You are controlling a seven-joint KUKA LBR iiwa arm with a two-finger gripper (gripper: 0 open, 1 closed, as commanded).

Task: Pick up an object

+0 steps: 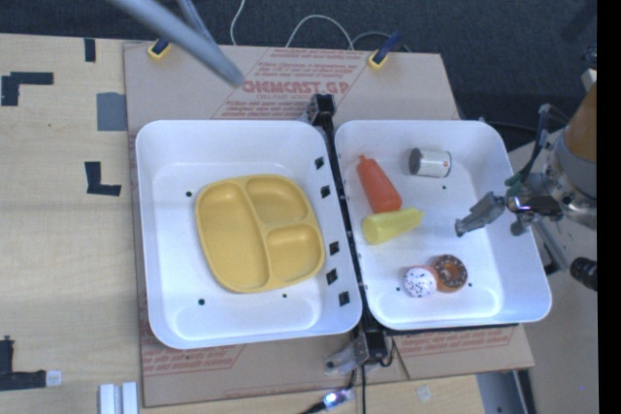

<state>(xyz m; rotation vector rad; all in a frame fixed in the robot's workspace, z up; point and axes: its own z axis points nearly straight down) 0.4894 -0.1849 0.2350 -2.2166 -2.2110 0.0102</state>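
Orange plastic, a bottle-shaped toy (377, 185) lies in the right bin (485, 143) near the divider, long axis running up and down the view. Just below it rests a yellow piece (392, 225), lying crosswise; a grey cylinder (429, 162) sits toward the far wall, and a white ball (418, 282) touches a brown doughnut (449, 272) near the front. The gripper (477, 217) hovers at the bin's right side, holding nothing; I cannot tell whether its fingers are apart. All 5 things lie to its left, the doughnut and cylinder closest. The left bin (165, 150) holds a yellow divided tray (260, 232).
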